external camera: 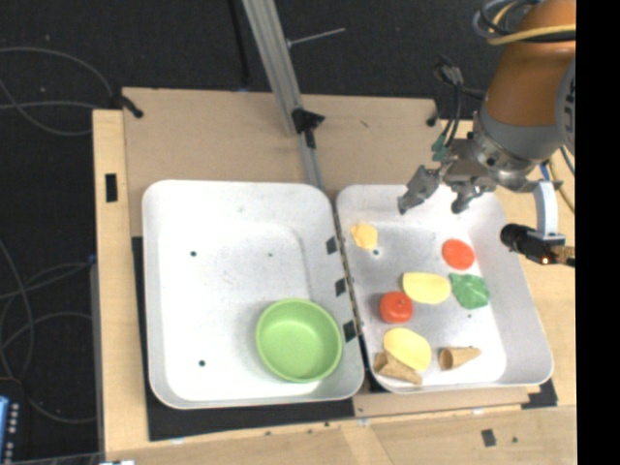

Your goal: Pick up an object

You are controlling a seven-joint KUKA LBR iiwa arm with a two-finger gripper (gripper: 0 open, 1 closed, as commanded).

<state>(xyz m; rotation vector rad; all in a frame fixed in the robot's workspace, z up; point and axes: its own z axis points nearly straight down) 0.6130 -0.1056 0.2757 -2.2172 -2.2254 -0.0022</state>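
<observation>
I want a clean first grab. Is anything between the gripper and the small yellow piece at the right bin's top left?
Nothing visible does. The gripper hangs above the right bin's far edge, and the small yellow piece lies alone on bare floor.

This looked like a robotics lab: a plywood worktop [213,134] stood on dark carpet strewn with loose cables [48,66], a metal mounting pole [276,56] rose behind two white bins [194,211], and an industrial arm [528,85] reached over toy food pieces [426,287].
</observation>
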